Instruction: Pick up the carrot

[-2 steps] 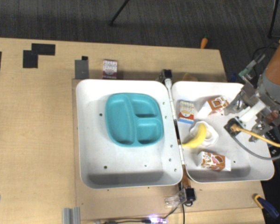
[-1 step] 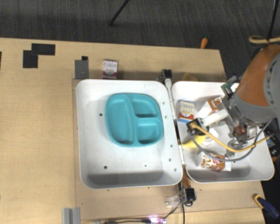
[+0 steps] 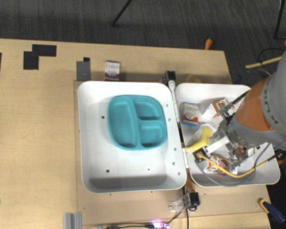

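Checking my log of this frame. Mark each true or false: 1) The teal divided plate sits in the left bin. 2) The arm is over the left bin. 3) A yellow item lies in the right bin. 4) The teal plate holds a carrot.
1) True: the teal divided plate lies in the left bin.
2) False: the arm is over the right bin.
3) True: a yellow item lies there.
4) False: the plate's compartments hold nothing.

- No writing, number or brand can be read anywhere.
- The small printed box at the table's far edge, behind the left bin, carries a blurred pattern.
- The carton in the right bin shows colored print, too blurred to read.
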